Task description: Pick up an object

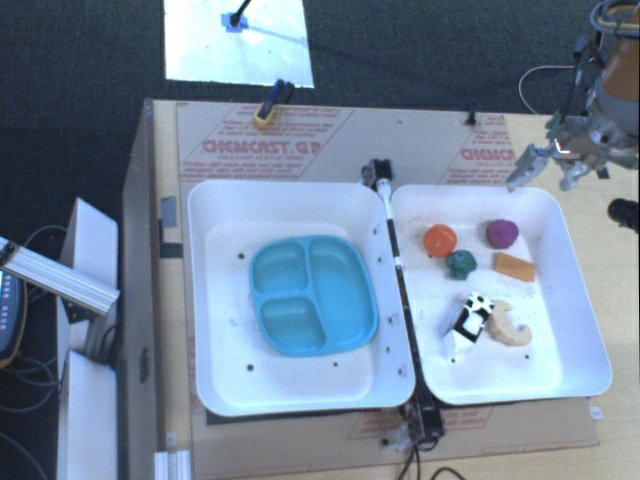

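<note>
Nearest, toward the right bin's point(575, 268) front edge: black-white block point(470, 320) touching beige piece point(510, 328). Farther back: orange ball point(439, 239), teal lump point(461, 263), purple ball point(502, 233), orange wedge point(514, 266). All likely light, rigid toys; purple ball stands apart, best pinched across its middle. Hand point(548, 161) above the back right corner, fingers spread, holding nothing.

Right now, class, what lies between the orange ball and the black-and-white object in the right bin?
In the camera view, a dark teal ball sits between the orange ball and the black-and-white object, close beside the orange ball; bare white bin floor follows.
</note>
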{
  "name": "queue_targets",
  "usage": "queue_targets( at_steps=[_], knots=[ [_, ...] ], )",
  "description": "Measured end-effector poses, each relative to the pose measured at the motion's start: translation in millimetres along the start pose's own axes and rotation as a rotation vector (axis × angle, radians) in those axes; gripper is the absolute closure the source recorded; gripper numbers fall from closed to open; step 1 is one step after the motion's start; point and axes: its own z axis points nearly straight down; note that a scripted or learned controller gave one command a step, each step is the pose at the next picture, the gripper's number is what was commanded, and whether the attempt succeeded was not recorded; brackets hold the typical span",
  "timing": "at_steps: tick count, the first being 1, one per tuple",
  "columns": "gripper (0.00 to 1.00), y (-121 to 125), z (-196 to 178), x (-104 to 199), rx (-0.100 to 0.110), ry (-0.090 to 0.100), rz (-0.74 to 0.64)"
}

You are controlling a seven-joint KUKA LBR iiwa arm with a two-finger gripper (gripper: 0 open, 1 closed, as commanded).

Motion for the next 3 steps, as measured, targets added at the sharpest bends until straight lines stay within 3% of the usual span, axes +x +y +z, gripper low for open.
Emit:
queue_targets(
  at_steps=[1,2,3],
  knots=[
    [0.0,-1.5,72.6,-14.3,0.002,0.0,0.001],
    [0.0,-17.2,164.3,16.2,0.002,0.001,-0.001],
    [1.0,-15.9,152.9,16.0,-0.002,0.0,-0.003]
  ],
)
